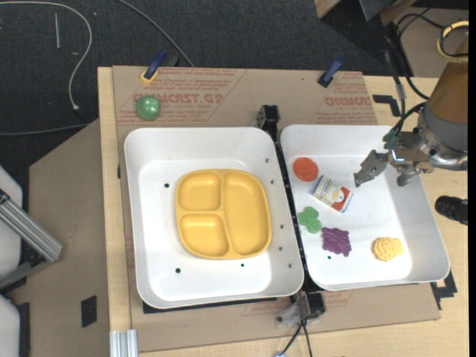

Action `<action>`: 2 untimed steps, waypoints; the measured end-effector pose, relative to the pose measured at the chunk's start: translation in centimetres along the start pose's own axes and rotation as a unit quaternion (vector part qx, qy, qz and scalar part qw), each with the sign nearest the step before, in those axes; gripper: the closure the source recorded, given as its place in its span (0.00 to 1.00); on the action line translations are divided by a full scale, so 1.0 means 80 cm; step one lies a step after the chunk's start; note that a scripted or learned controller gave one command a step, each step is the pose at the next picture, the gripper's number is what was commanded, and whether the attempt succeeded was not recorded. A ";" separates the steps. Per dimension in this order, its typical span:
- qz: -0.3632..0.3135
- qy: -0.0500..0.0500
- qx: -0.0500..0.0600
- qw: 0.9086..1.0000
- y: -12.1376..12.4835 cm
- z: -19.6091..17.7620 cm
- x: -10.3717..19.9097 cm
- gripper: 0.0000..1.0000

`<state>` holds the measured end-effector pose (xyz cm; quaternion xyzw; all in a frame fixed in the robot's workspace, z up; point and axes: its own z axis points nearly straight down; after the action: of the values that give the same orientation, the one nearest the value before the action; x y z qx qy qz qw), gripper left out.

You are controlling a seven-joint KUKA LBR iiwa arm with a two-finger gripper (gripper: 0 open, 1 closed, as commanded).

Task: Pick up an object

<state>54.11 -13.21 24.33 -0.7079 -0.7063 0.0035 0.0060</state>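
The right bin (416, 222) holds several small things. A red-orange round fruit (305, 169) lies at its left, with a small white carton (331, 194) just below and to the right of it. A green leafy piece (309, 219), a purple grape bunch (336, 241) and a yellow corn piece (387, 248) sit toward the front. My gripper (382, 177) hangs over the bin's back right part, to the right of the carton. It is open, with nothing between its fingers (366, 172).
The left bin (149, 162) holds a yellow divided plate (223, 213). A green ball (149, 108) rests on the cardboard behind the left bin. Blue clamps (154, 67) (330, 71) grip the board's far edge. Black clips (268, 115) sit between the bins.
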 end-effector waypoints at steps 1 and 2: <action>-0.001 -0.001 -0.006 1.000 0.003 -0.007 0.000 0.00; -0.001 0.000 -0.003 1.000 0.000 0.049 0.009 0.00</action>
<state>54.05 -12.44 20.42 -0.7070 -0.7072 0.0016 0.0036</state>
